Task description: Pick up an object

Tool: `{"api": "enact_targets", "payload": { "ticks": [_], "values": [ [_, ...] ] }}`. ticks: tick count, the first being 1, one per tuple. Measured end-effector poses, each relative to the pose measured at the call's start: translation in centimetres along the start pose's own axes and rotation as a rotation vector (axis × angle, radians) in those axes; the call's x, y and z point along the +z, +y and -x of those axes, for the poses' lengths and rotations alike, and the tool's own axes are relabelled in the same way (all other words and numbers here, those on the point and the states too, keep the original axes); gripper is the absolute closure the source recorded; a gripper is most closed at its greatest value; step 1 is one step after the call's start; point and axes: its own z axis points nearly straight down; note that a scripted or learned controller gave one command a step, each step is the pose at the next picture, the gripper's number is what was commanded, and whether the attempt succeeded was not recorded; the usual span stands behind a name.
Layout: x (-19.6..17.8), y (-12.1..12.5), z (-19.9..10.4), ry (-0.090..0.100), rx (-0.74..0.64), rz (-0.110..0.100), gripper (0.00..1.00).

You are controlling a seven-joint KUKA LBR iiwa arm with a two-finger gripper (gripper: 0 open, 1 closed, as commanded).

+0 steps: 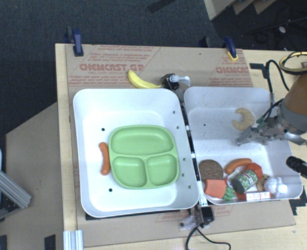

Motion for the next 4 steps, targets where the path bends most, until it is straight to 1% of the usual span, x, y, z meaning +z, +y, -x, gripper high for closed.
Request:
{"api": "enact_targets", "payload": {
  "ticks": [1, 2, 3, 4],
  "values": [
    [-0.5, 9.6, -2.0, -0.013, -0.004, 0.013, 0.0],
    [-0.5, 7.4, -0.2, -0.007, 0.001, 0.004, 0.0],
    [-1.6, 7.6, -0.1, -0.012, 0.001, 0.009, 1.0],
    [-6.3, 0.1, -5.2, -0.008, 0.003, -0.002, 1.0]
  ]
}}
